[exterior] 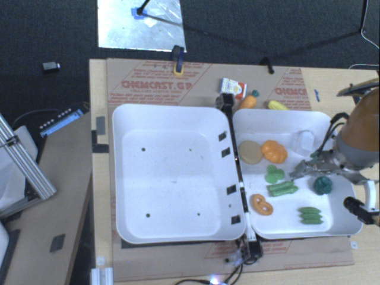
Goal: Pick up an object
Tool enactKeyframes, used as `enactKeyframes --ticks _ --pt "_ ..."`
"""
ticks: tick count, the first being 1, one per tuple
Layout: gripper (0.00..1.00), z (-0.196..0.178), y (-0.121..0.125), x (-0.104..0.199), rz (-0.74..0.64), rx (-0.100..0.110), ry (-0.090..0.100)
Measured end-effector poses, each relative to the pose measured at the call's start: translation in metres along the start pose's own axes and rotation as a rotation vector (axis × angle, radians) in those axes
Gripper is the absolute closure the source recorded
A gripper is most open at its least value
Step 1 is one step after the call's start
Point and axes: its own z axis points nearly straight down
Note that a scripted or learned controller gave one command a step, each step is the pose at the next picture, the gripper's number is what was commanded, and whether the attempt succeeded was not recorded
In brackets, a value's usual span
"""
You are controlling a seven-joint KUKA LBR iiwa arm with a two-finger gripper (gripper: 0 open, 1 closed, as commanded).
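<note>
While my arm reached in from the right, low across the right bin [320, 119], my gripper [303, 170] hovered spread and holding nothing. Contents, loosely scattered for picking: orange piece [274, 151], tan disc [250, 152], green vegetable [281, 189], pretzel [260, 204], dark teal item [322, 185] nearest.

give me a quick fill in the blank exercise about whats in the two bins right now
1. All the toy food lies in the ____ bin as the camera sees it.
2. The pretzel lies nearest the bin's ____ wall.
3. The orange pumpkin touches the ____ cookie.
4. The dark teal ball sits just below the arm's ____.

Missing words: right; left; tan; tool
</note>
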Motion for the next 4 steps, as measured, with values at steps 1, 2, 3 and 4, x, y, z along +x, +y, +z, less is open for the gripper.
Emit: enactKeyframes --ticks 1,2,3,4 --pt "0.0 0.001 -0.046 0.002 -0.001 0.006 0.004" --pt "1.0 -0.01 -0.043 0.002 -0.003 -0.001 0.001" --pt "1.0 0.001 0.016 0.003 -0.008 -0.003 0.0" --pt "1.0 -0.021 0.024 0.002 -0.006 -0.001 0.001"
